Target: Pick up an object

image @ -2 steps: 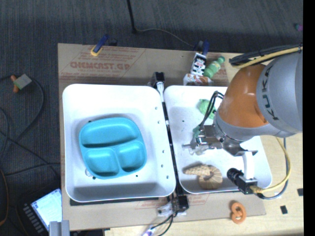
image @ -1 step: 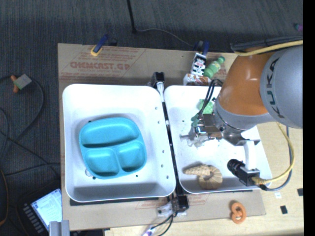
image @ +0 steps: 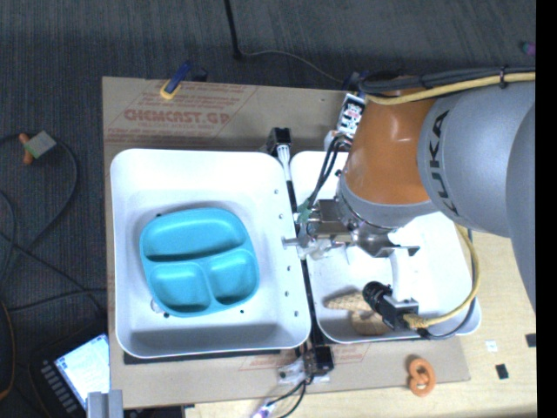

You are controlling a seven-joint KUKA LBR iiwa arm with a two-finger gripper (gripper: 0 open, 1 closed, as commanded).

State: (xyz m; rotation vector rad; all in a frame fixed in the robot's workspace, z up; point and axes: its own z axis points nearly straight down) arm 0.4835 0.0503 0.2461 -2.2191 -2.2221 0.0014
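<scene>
A blue divided tray (image: 200, 260) lies flat in the left bin (image: 130, 181). In the right bin (image: 452, 233), my arm (image: 435, 159) covers my tool, so I cannot tell its state. A tan, textured object (image: 345, 301) lies near that bin's front edge.

From my feed the arm (image: 452, 159) covers most of the right bin (image: 452, 320), so I can't see what's under it. Gripper (image: 335, 233) is buried below the wrist; fingers unreadable. A tan obj (image: 348, 302) near the front wall is partly blocked by a black fitting (image: 383, 303), can't ID it. Arm's cut off at the right edge.
</scene>
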